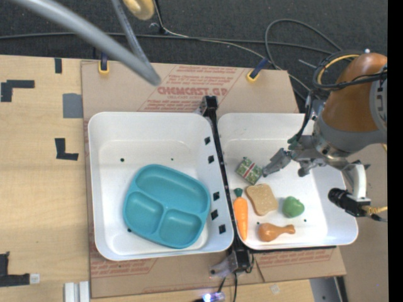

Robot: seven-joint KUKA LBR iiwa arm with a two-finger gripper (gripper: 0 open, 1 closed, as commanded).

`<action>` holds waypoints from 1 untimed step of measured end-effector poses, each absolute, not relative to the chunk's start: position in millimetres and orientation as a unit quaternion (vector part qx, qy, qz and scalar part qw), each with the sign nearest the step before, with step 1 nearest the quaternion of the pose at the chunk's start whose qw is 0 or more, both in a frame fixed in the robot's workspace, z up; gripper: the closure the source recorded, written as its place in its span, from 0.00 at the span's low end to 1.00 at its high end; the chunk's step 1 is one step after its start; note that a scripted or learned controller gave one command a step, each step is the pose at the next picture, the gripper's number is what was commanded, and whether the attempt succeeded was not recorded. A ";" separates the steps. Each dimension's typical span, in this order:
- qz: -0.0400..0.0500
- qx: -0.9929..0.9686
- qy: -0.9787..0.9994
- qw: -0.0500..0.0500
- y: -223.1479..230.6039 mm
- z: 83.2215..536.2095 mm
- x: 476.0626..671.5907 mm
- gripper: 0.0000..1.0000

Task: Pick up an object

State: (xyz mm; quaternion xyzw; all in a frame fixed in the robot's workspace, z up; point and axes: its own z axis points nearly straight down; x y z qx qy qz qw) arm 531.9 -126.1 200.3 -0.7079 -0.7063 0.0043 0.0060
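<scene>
I am seeing the tray (166, 205) lying in the left bin (101, 131). In the right bin (252, 126), lower left of it, the carrot (240, 216) is lying left of the bread (261, 199), the box (249, 169) above them, the drumstick (274, 231) below, the ball (292, 206) right.

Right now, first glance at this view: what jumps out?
The teal divided tray lying in the left bin grabs the eye first. Next, the right bin with its cluster of toy food: carrot, bread slice, green ball, drumstick and a small green packet. The gripper hangs over that bin, right of the packet.
</scene>
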 end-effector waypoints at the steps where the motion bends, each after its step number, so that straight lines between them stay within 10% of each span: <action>1: 0.000 -0.707 -0.708 0.001 -125.8 206.8 535.0 0.00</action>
